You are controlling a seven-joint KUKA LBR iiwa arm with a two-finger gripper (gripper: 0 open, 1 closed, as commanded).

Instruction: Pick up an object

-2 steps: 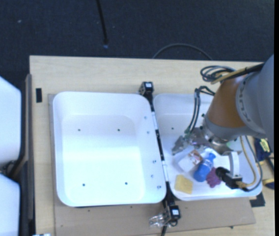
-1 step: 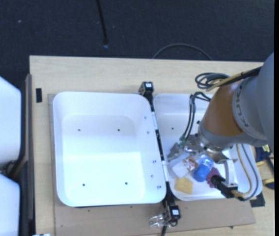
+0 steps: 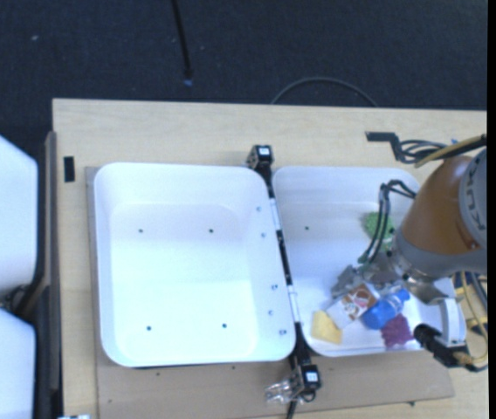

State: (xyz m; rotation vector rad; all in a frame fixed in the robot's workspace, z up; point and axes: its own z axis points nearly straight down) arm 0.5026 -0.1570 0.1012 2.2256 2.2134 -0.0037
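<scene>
Light wooden bench (image 3: 187,129) on dark floor, two white bins side by side. Left bin (image 3: 187,260) at frame centre. Right bin (image 3: 318,208) holding clutter lower right: yellow piece (image 3: 326,326), red-white packet (image 3: 359,302), blue object (image 3: 384,310), purple object (image 3: 396,331), green item (image 3: 375,224). Gripper (image 3: 359,279) low over clutter; finger state undeterminable. No legible writing.

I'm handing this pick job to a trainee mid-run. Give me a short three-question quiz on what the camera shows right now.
1. True or false: the loose objects lie in the left bin.
2. Which object lies nearest the divider between the bins? A) yellow piece B) purple piece C) green object
3. Fill in: the gripper hangs over the ____ bin.

Key: 1 false; 2 A; 3 right.
</scene>
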